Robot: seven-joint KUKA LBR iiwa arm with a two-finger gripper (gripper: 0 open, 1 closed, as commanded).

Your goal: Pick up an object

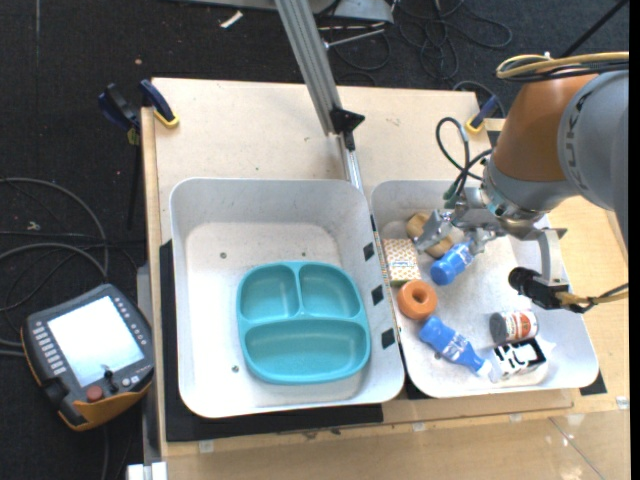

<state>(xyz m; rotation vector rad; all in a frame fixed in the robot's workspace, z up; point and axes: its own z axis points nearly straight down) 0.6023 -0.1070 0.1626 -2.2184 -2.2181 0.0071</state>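
A pale wooden counter is seen from above, set on a dark floor strewn with black cables. Two shallow white bins are carried side by side on it. The left bin is occupied by a teal divided tray. In the right bin several small things are scattered: a small patterned box near the dividing wall, an orange ring just beside it, a blue bottle tilted at the middle, a second blue bottle lying nearer the front, a red and white can and a black and white item at the near right. The hand is lowered over the far part of the right bin, just above the tilted blue bottle; whether it is clenched or released cannot be told. A teach pendant lies on the floor at the near left, and a metal pole slants across the far side.
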